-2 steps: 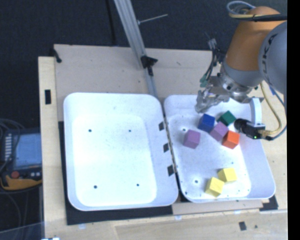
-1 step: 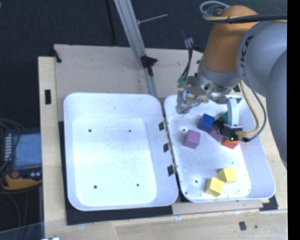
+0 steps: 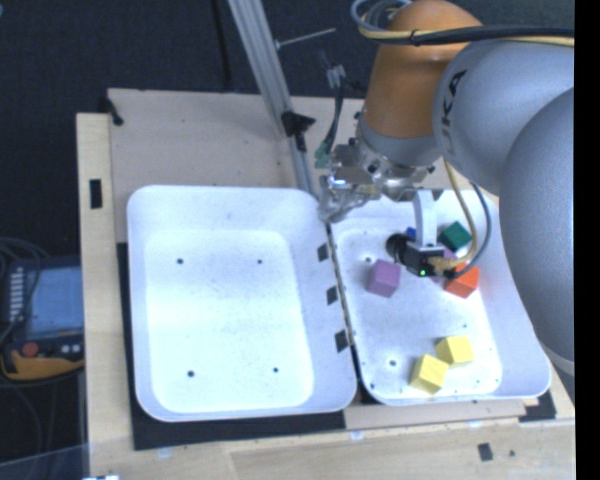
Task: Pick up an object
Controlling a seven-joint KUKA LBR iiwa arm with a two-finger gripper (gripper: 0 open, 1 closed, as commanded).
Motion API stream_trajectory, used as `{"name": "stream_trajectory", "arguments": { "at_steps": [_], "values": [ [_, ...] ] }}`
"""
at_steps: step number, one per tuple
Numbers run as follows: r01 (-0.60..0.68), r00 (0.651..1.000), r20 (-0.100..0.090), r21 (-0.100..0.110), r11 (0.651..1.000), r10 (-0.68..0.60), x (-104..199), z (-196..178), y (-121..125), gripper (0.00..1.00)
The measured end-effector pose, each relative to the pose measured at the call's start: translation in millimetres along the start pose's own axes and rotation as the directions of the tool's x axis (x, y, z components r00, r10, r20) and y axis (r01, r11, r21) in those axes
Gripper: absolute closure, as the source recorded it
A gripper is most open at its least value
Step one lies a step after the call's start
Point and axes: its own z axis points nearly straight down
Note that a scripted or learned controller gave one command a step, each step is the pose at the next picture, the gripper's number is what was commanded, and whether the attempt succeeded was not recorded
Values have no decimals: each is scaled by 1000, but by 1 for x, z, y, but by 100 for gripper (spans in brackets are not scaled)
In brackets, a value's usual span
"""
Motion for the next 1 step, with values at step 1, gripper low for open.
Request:
{"name": "stream_trajectory", "arguments": {
  "at_steps": [1],
  "values": [
    [0, 1000, 0, 1, 1000, 0, 63, 7, 5, 100]
  ]
}}
